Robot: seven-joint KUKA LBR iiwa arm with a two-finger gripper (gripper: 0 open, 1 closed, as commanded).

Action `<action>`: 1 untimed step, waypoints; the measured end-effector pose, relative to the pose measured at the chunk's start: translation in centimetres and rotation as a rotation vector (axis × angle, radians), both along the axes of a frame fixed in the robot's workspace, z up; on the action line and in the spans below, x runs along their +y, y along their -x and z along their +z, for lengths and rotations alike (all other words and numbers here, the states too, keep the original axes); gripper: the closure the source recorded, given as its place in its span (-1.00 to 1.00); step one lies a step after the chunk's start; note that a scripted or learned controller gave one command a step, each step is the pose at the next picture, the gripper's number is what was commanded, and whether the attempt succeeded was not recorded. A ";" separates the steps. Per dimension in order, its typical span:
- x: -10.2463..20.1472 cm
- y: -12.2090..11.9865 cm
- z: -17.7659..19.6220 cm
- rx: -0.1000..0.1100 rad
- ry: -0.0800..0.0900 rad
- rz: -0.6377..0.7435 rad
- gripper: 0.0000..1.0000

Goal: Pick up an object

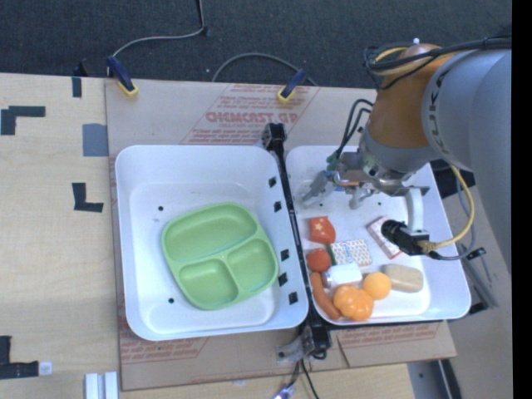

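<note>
1. On the surface, pale wood with dark tape marks, lies a brown cardboard sheet held by two clips at its far edge; it carries two shallow white bins side by side.
2. Arm: grey with an orange band, enters from the right and hangs over the far part of the right bin.
3. Left bin: holds one green divided plate, three compartments, lying flat near the bin's middle.
4. Right bin: objects are clustered in its near half. A red piece lies nearest the divider; just below it sits a small reddish-orange round item, then an orange carrot-like item along the near-left corner.
5. A patterned flat packet and a white block lie at the centre of the cluster, touching or nearly so.
6. Two orange fruits sit at the near edge, beside a beige block.
7. A red-and-white packet lies to the right, next to a black fitting on the arm.
8. Pincer: low over the far-left part of the right bin, above the red piece and apart from it; fingers look spread, nothing between them.
</note>
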State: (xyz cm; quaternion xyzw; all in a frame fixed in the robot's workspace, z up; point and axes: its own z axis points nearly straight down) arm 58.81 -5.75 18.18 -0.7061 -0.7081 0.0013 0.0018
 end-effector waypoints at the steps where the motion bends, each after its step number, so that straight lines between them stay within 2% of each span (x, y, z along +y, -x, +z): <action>1: -0.3 0.8 0.0 0.001 0.000 -0.001 -1.00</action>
